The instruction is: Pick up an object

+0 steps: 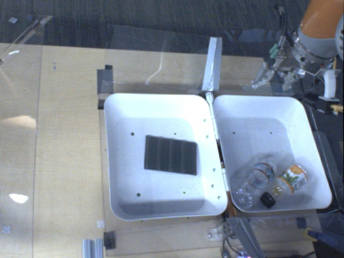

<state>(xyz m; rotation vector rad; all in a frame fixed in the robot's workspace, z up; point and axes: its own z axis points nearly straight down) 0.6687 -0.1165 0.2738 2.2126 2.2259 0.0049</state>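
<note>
Pale wooden bench [59, 160] lay under the camera, dark carpet beyond its far edge. Two shallow white bins sat side by side on it: the left bin [123, 198] carried a dark ribbed mat [170, 155] on its floor, the right bin [247, 117] held the objects. Arm [322, 15], orange band showing, hung at the upper right, above and beyond the right bin's far rim. Gripper [279, 74] was poised over that far rim, well apart from everything in the bin; whether its jaws were spread or closed could not be told, and nothing was seen between them. From the jaws, the objects lay well toward the camera, bunched at the bin's near edge. Clear plastic bottle [253, 184] lay on its side, long axis slanted, one end toward the gripper and the other toward the near rim and the divider; which end was the neck could not be told. Small bottle with an orange label [287, 183] lay just beside it, cap end pointing toward the near rim, black cap [267, 200] close to the clear bottle. Judged: both light, thin-walled, smooth and prone to roll or slip, the clear one likely to crush under hard squeeze. Best hold looked to be across the mid-body, jaws set square to the long axis.
</note>
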